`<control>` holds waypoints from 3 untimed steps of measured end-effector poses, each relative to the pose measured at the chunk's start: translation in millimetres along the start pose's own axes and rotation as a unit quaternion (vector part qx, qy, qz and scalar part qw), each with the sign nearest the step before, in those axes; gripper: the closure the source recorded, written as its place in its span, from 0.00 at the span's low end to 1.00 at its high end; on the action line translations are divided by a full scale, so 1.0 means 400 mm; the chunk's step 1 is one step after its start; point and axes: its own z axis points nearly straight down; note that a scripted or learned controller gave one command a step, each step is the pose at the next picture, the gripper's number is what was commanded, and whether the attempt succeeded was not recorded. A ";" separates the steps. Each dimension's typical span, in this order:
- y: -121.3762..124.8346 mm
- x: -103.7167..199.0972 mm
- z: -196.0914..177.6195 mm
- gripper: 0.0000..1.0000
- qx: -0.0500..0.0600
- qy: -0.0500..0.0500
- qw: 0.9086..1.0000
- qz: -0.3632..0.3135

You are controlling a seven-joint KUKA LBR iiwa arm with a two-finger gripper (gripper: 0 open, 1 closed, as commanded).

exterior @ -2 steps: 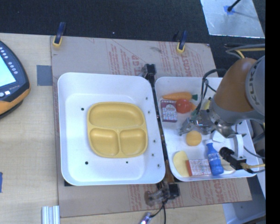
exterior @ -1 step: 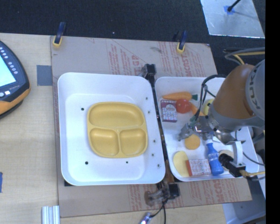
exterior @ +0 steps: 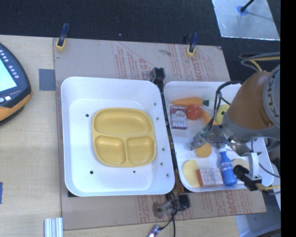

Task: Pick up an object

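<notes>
The right bin (exterior: 180,90) holds several small items. An orange carrot (exterior: 186,101) and a red tomato (exterior: 194,112) lie at the back, beside a dark red packet (exterior: 178,117). A yellow fruit (exterior: 220,114) is partly hidden by the arm. Toward the front lie a pale yellow disc (exterior: 190,171), a red and white box (exterior: 209,177) and a blue bottle (exterior: 227,168). My gripper (exterior: 199,141) is low in the middle of this bin, just above a small orange-yellow piece (exterior: 203,151). Whether it touches that piece is unclear.
The left bin (exterior: 76,132) carries a yellow divided plate (exterior: 123,136). A teach pendant (exterior: 2,85) lies on the bench at far left. Clamps (exterior: 62,36) (exterior: 191,43) pin the cardboard sheet at the back. The grey arm (exterior: 249,107) covers the right bin's right side.
</notes>
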 end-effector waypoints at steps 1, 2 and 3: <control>-0.010 0.029 -0.004 0.00 -0.005 -0.001 1.000 -0.001; -0.008 0.024 -0.003 0.00 -0.004 -0.001 1.000 -0.001; -0.015 0.020 -0.024 1.00 0.003 0.000 1.000 -0.002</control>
